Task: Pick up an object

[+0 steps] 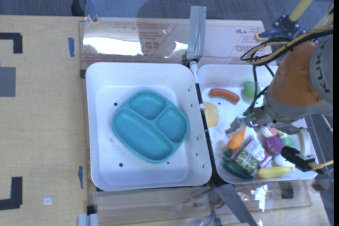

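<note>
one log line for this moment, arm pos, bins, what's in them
arm: over right bin | gripper: low among toys, near carrot | left bin: teal divided plate | right bin: sausage, banana | grasp: unconfirmed

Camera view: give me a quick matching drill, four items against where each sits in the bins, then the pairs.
Items:
1. teal divided plate
2. sausage
3. green ball
4. banana

Places:
A. near front rim of the right bin
B. far part of right bin, beside the arm
C. middle of the left bin
D. far part of right bin, just left of the green item

Pairs: 1-C, 2-D, 3-B, 4-A
</note>
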{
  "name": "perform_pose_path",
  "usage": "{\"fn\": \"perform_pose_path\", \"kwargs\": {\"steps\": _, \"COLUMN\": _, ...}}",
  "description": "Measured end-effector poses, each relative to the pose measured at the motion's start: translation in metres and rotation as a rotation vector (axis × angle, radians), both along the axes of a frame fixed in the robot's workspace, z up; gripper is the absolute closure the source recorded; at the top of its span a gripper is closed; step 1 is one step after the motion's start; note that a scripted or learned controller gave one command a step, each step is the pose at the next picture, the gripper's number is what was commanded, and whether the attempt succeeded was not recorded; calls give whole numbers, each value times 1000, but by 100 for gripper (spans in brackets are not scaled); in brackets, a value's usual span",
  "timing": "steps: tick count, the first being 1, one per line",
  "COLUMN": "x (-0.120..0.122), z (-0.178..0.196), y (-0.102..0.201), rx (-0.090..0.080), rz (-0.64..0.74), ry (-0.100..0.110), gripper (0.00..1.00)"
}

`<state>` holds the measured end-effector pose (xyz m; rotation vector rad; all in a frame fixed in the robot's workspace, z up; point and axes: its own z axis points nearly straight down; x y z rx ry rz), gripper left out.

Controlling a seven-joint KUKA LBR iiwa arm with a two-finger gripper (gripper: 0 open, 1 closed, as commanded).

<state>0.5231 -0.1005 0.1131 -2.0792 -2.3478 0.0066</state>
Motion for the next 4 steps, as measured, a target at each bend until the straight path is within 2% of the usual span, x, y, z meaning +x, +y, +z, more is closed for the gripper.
{"fn": "perform_pose_path", "kwargs": {"steps": 1, "x": 3, "z": -26, "y": -6, "rx": 1, "rz": -22, "ry": -11, "gripper": 0}}
{"fn": "perform_pose_path", "kwargs": {"steps": 2, "x": 5, "z": -14, "y": -7, "rx": 0, "rz": -24, "ry": -18, "gripper": 100}}
{"fn": "perform_pose_path", "kwargs": {"steps": 3, "x": 44, "z": 21, "y": -36, "rx": -2, "rz": 255, "ry": -12, "gripper": 100}}
{"fn": "perform_pose_path", "kwargs": {"steps": 4, "x": 110, "z": 75, "y": 49, "rx": 2, "rz": 188, "ry": -15, "gripper": 100}}
